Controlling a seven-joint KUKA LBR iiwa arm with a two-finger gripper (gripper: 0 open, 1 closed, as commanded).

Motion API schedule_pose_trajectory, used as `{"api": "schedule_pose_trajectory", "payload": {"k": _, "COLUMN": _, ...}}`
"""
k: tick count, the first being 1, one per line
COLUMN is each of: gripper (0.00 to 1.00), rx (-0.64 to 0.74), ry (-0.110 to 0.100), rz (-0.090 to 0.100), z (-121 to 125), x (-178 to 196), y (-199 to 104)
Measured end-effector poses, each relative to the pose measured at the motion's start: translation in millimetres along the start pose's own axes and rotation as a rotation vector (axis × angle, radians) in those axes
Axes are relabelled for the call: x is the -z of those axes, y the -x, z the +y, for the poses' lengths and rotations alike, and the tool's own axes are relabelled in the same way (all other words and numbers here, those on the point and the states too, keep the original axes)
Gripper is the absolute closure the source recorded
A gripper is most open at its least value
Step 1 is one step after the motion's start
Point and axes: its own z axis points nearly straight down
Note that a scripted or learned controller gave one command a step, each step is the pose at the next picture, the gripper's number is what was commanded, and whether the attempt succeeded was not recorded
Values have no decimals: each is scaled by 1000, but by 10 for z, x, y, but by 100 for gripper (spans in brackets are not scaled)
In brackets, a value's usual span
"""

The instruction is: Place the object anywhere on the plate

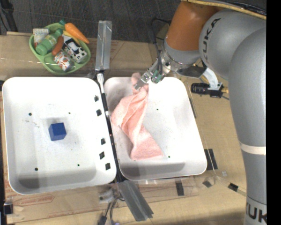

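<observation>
One pink cloth (135, 125) lying in right bin (189, 144), top corner being pinched by gripper (147, 78) fingers; blue cube (57, 131) sitting left of cloth.

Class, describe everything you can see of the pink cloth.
The pink cloth is soft, towel-like fabric, crumpled and folded lengthwise. It lies in the right bin, stretching from the far edge toward the near side, where it spreads wider on the bin floor. Its top end is drawn up into a narrow bunch at the gripper, which appears to pinch it. It lies close to the bin's left wall.
</observation>
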Motion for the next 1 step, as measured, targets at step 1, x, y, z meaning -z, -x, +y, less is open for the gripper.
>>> {"api": "schedule_pose_trajectory", "payload": {"k": 1, "gripper": 100, "rx": 4, "ry": 2, "rz": -1, "z": 8, "x": 170, "y": 0}}
